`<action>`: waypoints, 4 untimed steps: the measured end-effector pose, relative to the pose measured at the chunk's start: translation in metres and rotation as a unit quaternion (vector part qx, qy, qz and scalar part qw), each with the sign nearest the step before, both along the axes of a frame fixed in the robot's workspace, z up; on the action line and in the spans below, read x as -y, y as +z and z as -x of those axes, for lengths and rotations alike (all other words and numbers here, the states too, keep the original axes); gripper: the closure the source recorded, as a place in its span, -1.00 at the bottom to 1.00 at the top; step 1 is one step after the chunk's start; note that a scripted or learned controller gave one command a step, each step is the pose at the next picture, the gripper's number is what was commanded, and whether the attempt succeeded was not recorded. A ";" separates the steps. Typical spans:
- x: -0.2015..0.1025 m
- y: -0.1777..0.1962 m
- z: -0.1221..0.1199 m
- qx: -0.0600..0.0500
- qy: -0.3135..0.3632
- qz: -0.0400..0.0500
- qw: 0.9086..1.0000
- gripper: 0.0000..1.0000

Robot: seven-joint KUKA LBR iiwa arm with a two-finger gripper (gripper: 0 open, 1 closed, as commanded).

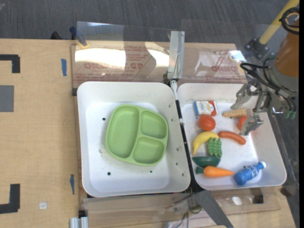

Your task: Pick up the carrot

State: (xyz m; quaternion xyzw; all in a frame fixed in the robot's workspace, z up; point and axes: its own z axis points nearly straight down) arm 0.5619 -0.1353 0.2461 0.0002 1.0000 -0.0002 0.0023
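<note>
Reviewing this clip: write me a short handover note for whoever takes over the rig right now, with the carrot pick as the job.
Gripper: over the upper right of the right bin, near the waffle cone; whether its fingers are open or shut is unclear, and nothing shows between them.
Carrot: lying at the bin's front edge, between the dark green vegetable and the blue bottle, well away from the gripper.
Done: nothing yet; carrot not picked.
Left: move to the front of the bin, grasp the carrot, lift.
</note>
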 end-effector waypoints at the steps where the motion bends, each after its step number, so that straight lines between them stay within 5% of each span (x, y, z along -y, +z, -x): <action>1: -0.034 -0.007 0.077 -0.002 -0.158 -0.001 0.987 -1.00; 2: -0.032 -0.135 0.072 0.014 -0.140 -0.001 0.990 -1.00; 3: -0.035 -0.140 0.065 0.026 -0.171 0.001 0.985 -1.00; 4: -0.044 -0.139 0.063 0.027 0.016 0.002 0.999 -1.00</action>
